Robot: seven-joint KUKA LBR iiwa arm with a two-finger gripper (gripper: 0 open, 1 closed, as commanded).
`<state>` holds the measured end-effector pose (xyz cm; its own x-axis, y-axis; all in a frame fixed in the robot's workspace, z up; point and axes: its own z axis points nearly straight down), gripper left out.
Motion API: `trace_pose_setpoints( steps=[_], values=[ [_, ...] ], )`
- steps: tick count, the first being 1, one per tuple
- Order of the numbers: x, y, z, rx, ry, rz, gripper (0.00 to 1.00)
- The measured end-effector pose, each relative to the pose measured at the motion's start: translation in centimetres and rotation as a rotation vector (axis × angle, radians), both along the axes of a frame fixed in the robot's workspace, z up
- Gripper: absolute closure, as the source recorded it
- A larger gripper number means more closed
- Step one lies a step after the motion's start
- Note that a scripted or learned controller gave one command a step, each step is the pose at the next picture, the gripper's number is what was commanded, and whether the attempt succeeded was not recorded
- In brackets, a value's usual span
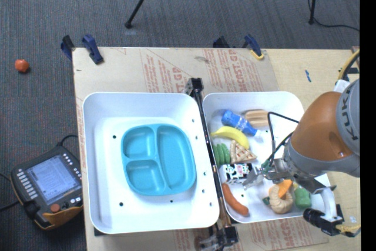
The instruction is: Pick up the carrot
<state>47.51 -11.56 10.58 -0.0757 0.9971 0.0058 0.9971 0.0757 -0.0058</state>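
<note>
Pincer (260, 174) sits low in the right bin (294, 104), over the lower middle of the pile. Can't tell from this angle whether it's apart or together, and nothing visibly sits in it. So no grasp confirmed.

Scan left to right:
- Left bin (100, 126): holds the blue divided plate (157, 159). Not relevant to the pick.
- Right bin, left side: green veg (222, 154), banana (231, 135), sausage (235, 200) near the front wall, cow-print carton (237, 171) just beside the pincer.
- Middle: blue bottle (238, 121), wedge-shaped waffle piece (241, 153).
- Right side: carrot (284, 187), lying tilted on top of a beige pastry (280, 201), touching it. A green lump (302, 197) is just beside it. The wrist and orange band (320, 126) hang over that corner.

Status, my read: approach is partly done and the pick isn't. The carrot lies in the bin, just right of the pincer and not inside it.

Left to do: shift right onto the carrot, close on it, lift clear. The clutter is tight there, so there's a real chance of catching the pastry or the green lump instead.
</note>
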Motion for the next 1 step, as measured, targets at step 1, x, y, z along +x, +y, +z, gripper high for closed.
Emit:
trace_pose_setpoints(
  steps=[1],
  values=[
    [0.02, 0.01, 0.95, 0.001, 0.001, -0.003, 1.0]
  ],
)
